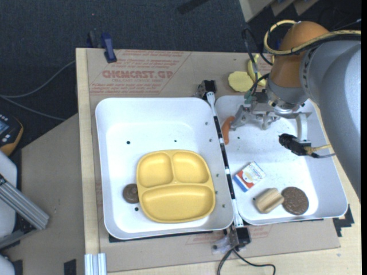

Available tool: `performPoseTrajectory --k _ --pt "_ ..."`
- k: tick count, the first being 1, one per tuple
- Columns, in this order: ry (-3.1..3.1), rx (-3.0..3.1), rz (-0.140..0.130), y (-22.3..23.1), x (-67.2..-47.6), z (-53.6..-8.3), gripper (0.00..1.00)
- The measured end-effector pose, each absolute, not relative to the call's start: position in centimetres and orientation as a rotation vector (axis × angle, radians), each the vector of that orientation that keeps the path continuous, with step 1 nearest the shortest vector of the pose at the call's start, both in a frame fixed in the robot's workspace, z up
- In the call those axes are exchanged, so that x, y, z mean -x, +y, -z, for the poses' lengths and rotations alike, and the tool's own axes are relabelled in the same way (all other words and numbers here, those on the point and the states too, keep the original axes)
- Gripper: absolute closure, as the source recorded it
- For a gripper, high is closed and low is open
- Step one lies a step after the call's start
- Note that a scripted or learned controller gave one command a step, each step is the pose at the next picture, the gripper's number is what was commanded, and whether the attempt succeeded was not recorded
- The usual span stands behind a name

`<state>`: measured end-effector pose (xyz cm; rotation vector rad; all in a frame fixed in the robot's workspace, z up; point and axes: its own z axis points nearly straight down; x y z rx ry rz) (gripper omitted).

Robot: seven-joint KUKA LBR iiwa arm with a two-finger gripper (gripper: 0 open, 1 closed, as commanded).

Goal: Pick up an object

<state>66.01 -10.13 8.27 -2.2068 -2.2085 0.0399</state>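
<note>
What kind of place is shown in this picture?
Probably a robotics lab test bench: a robot arm reaches over two white bins, toy-like items such as a yellow divided tray lie inside, and cables run across the dark carpet.

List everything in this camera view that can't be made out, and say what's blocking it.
- Gripper: the wrist covers its fingers from above, so whether they are open or shut cannot be told.
- Orange object at the right bin's left wall: partly covered by the gripper, shape unclear.
- Brown disc in the left bin: partly under the yellow tray.
- Small packet: print too small to read.
</note>
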Motion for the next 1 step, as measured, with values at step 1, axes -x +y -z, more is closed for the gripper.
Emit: performPoseTrajectory --k 1 --pt "-2.209 2.207 -0.041 -10.11 -66.01 -8.27 0.0"
